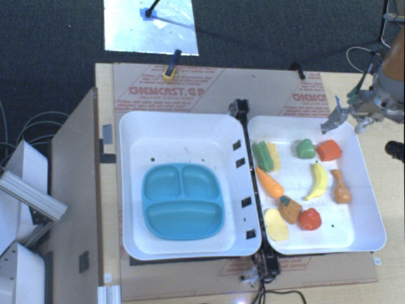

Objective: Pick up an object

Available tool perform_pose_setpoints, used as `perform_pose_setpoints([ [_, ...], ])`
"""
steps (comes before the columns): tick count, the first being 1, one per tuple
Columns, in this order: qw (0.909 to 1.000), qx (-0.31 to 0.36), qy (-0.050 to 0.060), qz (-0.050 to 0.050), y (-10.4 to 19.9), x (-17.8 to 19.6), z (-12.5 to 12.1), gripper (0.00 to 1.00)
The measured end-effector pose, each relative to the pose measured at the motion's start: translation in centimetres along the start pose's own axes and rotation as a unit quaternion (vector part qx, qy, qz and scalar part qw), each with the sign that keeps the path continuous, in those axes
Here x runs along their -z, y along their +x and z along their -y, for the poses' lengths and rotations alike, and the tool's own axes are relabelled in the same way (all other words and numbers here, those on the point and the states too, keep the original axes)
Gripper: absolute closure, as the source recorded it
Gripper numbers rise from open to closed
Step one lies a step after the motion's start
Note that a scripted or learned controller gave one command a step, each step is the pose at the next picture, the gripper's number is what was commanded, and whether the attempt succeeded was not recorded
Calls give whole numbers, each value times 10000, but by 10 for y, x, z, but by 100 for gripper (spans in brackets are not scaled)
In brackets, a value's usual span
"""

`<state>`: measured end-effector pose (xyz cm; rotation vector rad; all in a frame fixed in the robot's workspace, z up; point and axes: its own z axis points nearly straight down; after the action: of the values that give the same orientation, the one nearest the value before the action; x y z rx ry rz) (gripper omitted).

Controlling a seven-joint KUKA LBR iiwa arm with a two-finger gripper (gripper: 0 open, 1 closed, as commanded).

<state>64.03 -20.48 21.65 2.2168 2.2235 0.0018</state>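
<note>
Your hand (347, 118) sits at the far right corner of the right bin (367, 233), up over the rim, with the arm coming in from the right edge. Two pale fingers (333, 120) splay apart and point down-left into the bin. They look released, with nothing between them.

No object is named, so you choose. All candidates lie in the right bin, below and left of the hand in the camera view.
- Red pepper (328, 149): nearest, just below the hand, touching the green pepper (305, 148) on its left.
- Banana (318, 181): further in, long axis running roughly near-to-far, slightly bowed.
- Drumstick (340, 187): just right of the banana, long axis also near-to-far, close to the right wall.
- Corn and cucumber (265, 155): side by side against the left wall.
- Carrot (269, 183): lies diagonally.
- Near the front: a brown piece (290, 209), a tomato (309, 219) and a pale yellow piece (276, 225).

The left bin (136, 170) carries a blue divided plate (183, 201), well apart from the hand.

My judgement: the red pepper is the short reach, a small move down-left. Its contact with the green pepper may crowd one finger. The banana stands freer; close across its short axis.
</note>
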Motion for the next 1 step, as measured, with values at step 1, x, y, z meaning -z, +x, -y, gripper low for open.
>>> perform_pose_setpoints([
  [1, 10000, 62, -54, -10, 131, 125, -4, 0],
])
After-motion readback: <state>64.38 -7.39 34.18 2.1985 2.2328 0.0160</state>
